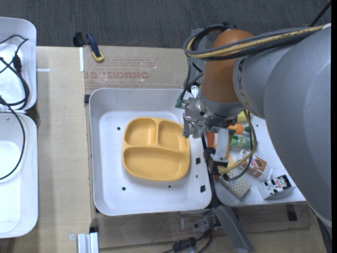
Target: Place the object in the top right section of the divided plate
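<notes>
A yellow divided plate (pixel 156 148) lies in the left white bin (pixel 105 157), with two small sections at the top and one wide section below. All three sections look bare. My gripper (pixel 192 126) hangs at the plate's right edge, beside the top right section (pixel 172 134), under the orange wrist band (pixel 226 67). The arm's bulk hides the fingertips.
The right bin (pixel 274 157) holds several small items: an orange and green pack (pixel 241 136), a speckled sponge-like block (pixel 235 185), a black and white toy (pixel 276 184), a small carton (pixel 256 166). Cables loop over the arm. A blue clamp (pixel 93 46) sits at the back.
</notes>
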`<control>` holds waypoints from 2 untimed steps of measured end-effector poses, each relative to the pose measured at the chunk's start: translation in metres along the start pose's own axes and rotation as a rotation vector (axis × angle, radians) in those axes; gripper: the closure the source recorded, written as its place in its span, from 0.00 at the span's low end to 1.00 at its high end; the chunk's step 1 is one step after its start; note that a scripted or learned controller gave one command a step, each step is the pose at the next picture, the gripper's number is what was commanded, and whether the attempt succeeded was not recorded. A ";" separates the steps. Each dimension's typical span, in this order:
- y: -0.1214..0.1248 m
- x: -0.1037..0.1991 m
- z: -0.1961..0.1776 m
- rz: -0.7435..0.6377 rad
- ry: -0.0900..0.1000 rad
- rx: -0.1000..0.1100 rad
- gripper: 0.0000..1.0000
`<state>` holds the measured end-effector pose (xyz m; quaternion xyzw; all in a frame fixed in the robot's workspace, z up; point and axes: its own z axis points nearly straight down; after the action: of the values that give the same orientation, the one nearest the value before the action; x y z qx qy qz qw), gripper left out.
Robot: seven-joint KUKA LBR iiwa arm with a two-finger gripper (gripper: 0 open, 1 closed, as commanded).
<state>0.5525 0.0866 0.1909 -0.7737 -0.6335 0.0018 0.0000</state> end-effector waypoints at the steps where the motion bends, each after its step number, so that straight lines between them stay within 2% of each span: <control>1: -0.032 -0.008 -0.038 0.039 0.000 0.001 1.00; 2: -0.081 0.020 -0.055 0.285 -0.001 0.002 1.00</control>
<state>0.4773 0.1219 0.2459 -0.8560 -0.5170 0.0029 0.0002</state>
